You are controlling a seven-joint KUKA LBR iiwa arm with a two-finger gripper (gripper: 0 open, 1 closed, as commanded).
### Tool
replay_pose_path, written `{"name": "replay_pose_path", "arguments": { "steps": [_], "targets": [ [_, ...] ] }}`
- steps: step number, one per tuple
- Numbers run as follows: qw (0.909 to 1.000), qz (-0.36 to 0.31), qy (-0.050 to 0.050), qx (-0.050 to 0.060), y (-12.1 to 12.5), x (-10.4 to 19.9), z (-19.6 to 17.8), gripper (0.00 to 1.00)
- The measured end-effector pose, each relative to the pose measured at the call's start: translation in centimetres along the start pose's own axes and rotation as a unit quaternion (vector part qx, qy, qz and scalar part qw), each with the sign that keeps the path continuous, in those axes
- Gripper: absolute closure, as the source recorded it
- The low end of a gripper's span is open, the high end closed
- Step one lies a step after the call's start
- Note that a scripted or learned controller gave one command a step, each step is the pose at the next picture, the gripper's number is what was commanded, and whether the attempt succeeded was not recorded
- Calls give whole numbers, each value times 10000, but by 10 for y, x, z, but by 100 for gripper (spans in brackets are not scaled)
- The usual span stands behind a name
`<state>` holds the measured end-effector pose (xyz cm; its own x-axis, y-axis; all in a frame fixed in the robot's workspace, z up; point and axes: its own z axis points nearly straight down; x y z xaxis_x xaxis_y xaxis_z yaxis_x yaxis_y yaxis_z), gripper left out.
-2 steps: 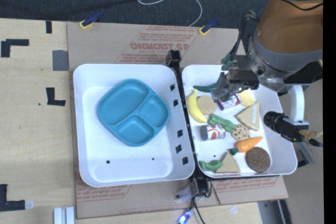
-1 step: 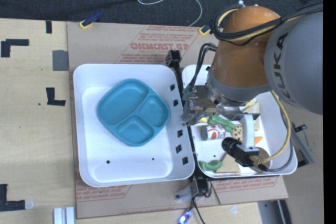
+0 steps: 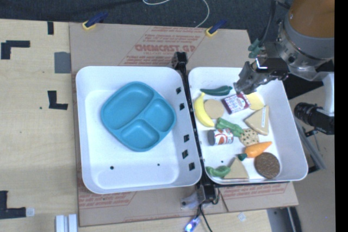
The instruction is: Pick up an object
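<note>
Camera view: two shallow white bins sit side by side on a cardboard sheet (image 3: 163, 46) laid over the desk (image 3: 32, 117). The left bin (image 3: 89, 171) holds a blue divided plate (image 3: 137, 115), tilted a little, lying toward the bin's ten o'clock side.

The right bin (image 3: 293, 168) carries a heap of toy food. A yellow banana (image 3: 202, 112) curves along its nine o'clock wall, with a green pepper (image 3: 216, 91) just above it at eleven o'clock. Near the middle lies a small purple-and-white packet (image 3: 236, 102), and just at its three o'clock a yellow piece (image 3: 254, 100). A pale wedge (image 3: 259, 120) lies at three o'clock of the bin's centre. Below the centre sit a red-and-white can (image 3: 220, 138), a green bean pod (image 3: 230, 127), a speckled cracker (image 3: 249, 136) and an orange carrot (image 3: 255, 149). At five o'clock rests a round brown cookie (image 3: 267, 165); at six o'clock, a tan wedge (image 3: 236, 170).

The arm (image 3: 310, 13) comes in from two o'clock. Its pincer (image 3: 246, 83) hangs low over the bin's twelve o'clock part, just above the purple-and-white packet. Whether its tips are spread or pressed together, I cannot tell; nothing is seen between them.
</note>
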<state>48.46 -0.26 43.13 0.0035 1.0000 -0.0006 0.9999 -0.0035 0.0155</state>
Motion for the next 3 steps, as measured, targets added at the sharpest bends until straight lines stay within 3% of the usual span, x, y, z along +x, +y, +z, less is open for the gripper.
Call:
{"name": "replay_pose_path", "arguments": {
  "steps": [1,2,3],
  "targets": [
    [9999,-34,0,119,-3,38,85,100],
    [10000,-29,-3,95,34,49,122,100],
    [10000,-26,9,53,-3,40,44,100]
  ]
}}
